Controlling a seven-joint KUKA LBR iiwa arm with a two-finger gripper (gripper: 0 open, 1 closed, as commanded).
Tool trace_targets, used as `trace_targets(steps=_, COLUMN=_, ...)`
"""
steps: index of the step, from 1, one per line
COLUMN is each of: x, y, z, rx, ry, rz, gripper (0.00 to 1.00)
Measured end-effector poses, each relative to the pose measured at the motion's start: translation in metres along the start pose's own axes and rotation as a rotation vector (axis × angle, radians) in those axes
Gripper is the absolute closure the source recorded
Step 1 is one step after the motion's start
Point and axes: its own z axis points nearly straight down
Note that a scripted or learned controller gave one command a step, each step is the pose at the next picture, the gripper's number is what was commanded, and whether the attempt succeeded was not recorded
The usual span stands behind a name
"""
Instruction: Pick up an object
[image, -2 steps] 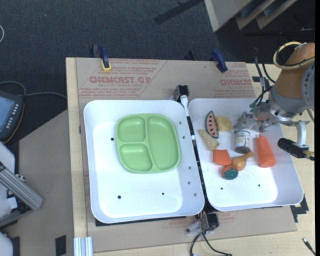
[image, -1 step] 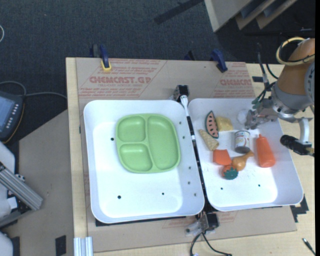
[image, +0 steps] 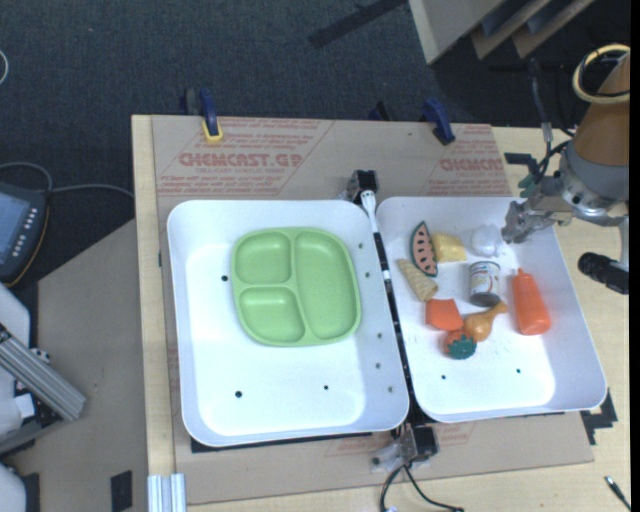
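My gripper (image: 515, 228) hangs over the far right corner of the right-hand shallow white bin (image: 570, 370), beside a small clear rounded piece (image: 486, 240); how far it is open I cannot tell. Below it in that bin lie a watermelon-slice toy (image: 424, 248), a pale yellow block (image: 449, 247), a tan wedge (image: 418, 280), a small metal can (image: 484, 281), an orange plastic bottle (image: 529, 303), an orange cube (image: 444, 314), a yellow-orange pear-shaped toy (image: 483, 322) and a teal round piece (image: 461, 347), all clustered closely. The left-hand white bin (image: 200, 380) holds a light green three-compartment plate (image: 296, 286).
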Motion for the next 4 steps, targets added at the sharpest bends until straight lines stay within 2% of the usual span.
trace_targets(steps=1, x=0.001, y=-0.003, z=-0.064, rx=-0.002, ry=-0.001, rz=0.0, gripper=1.0)
trace_targets(steps=2, x=0.001, y=-0.002, z=-0.066, rx=0.003, ry=0.001, rz=0.0, gripper=1.0)
trace_targets(steps=4, x=0.114, y=0.02, z=-0.057, rx=0.01, ry=0.004, rz=-0.005, gripper=1.0)
